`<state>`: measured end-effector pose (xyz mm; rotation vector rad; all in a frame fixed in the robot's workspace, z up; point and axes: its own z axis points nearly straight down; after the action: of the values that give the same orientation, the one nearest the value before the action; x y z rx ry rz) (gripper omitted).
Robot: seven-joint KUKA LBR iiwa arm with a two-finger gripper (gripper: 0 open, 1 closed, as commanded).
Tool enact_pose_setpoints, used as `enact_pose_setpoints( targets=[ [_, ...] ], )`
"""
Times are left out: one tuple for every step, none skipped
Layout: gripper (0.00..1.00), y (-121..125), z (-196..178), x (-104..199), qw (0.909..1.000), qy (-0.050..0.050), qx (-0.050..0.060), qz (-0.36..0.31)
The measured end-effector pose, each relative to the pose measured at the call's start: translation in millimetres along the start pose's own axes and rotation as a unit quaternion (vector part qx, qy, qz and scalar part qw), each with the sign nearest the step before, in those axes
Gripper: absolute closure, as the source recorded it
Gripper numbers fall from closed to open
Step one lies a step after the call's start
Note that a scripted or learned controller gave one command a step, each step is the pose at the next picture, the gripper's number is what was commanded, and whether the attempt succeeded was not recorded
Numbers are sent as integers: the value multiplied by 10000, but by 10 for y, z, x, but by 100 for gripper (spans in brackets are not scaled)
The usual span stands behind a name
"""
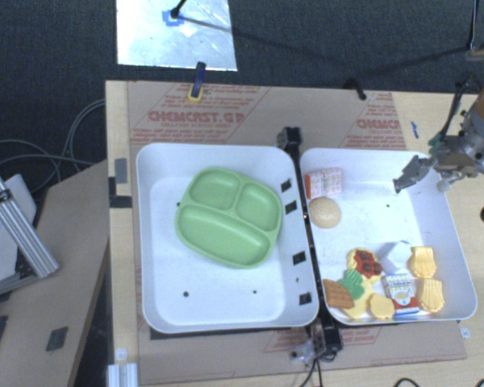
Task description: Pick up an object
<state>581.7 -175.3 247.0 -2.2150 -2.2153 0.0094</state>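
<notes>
Your gripper [423,173] hovered over the right bin [460,248]; jaw state: cannot tell. Toy food [383,285] sat crowded. Risk: you'd snag neighbours and slip.

Two white bins, and the left bin [157,297] carries a pale green divided plate [228,216]. Over in the right bin [448,216] there's a red-and-white carton [323,183], a tan, cream-coloured ball [325,213], and a bright heap of yellow pieces [423,261], a red one [365,260], a green one [353,283] and an orange-brown one [337,294]. The surface [250,111] is brown board with red lettering. Grey tool [423,173] at the right, dark carpet behind, a shiny silver sheet [175,24] up top.
</notes>
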Motion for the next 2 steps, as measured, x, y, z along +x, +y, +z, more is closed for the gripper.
enact_pose_setpoints(
  targets=[
    [0, 22, -71, 5, 10000, -13, -60, -15],
    [0, 7, 352, 48, 10000, -10, -49, -9]
  ],
)
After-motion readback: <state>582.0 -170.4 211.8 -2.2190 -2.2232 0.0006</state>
